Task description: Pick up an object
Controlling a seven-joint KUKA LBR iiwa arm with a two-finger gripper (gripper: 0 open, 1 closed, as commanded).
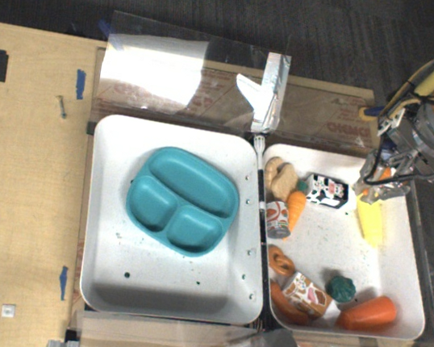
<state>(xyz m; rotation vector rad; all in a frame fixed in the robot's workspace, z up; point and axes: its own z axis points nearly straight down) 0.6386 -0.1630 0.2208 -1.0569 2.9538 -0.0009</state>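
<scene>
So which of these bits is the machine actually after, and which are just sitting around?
Part of the job:
the hand, over the right bin
the yellow block just below it
other pickable items there: small carrot, cow-patterned box, teal ball, orange-red vegetable

Just lying about:
the teal divided tray in the left bin

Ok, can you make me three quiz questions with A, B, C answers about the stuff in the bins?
1. Where is the teal tray?
A. left bin
B. right bin
C. on the wooden bench

2. What colour is the block under the gripper?
A. blue
B. yellow
C. pink

3. How does the teal tray lie?
A. flat, compartments facing up
B. upside down
C. standing on its edge

Answers: 1 A, it sits in the left bin. 2 B, it is plainly yellow. 3 A, its three compartments show from above.
</scene>
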